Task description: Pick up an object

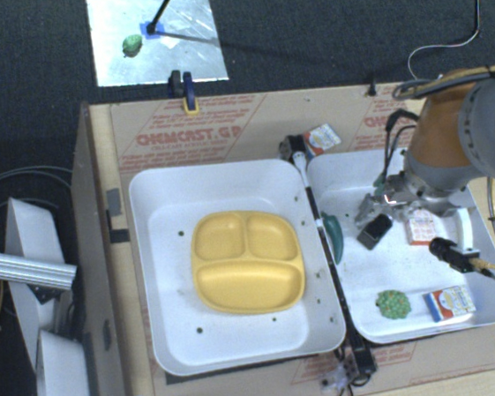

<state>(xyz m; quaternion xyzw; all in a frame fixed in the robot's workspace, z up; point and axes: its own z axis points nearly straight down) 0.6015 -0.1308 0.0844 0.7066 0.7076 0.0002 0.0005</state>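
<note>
1. The gripper hangs low over the upper left part of the right bin. Whether it is spread or closed cannot be told from this slant.
2. Just right of the gripper, a red-and-white packet lies flat on the bin floor, its upper edge under the wrist.
3. Left of the gripper, a teal thing sits against the bin's left wall, at the divide between the two bins.
4. Toward the front wall of the same bin, well apart from the gripper, rests a green lump.
5. Just beside the lump, on its right, lies a small blue, white and red box, flat and near the front wall.
6. The arm reaches in from the right, its orange band above the bin's far right part.
7. The left bin holds a yellow plate with three compartments, set near its middle.
8. Both bins stand on cardboard with red lettering. A small wrapper lies on it just behind where the bins meet.
</note>
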